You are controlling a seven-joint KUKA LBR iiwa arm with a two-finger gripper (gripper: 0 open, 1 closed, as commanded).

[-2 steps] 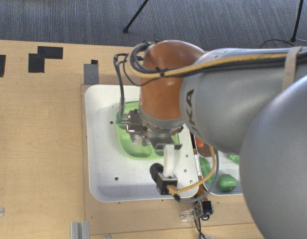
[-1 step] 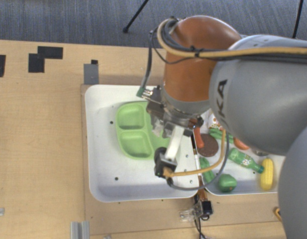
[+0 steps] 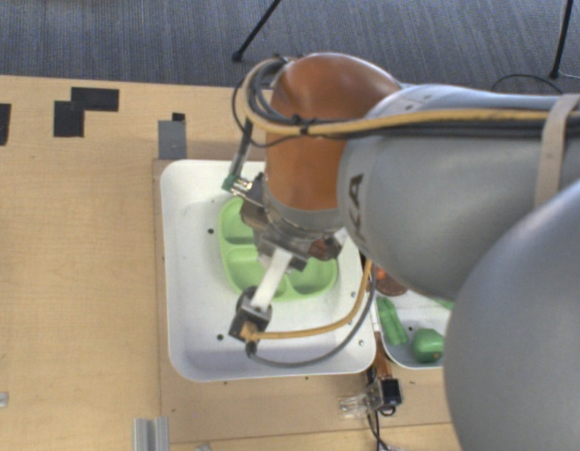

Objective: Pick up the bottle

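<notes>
Since the gripper [image 3: 294,247] hangs over the green tray [image 3: 235,242] in the left bin [image 3: 191,280], open or closed I cannot tell, it should probably cross to the left edge of the right bin [image 3: 402,361], where what looks like the green bottle [image 3: 392,320] lies, before descending.

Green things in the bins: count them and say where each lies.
3. A pale green tray in the left bin; a dark green elongated piece and a rounder green one in the right bin. The arm may hide more.
</notes>
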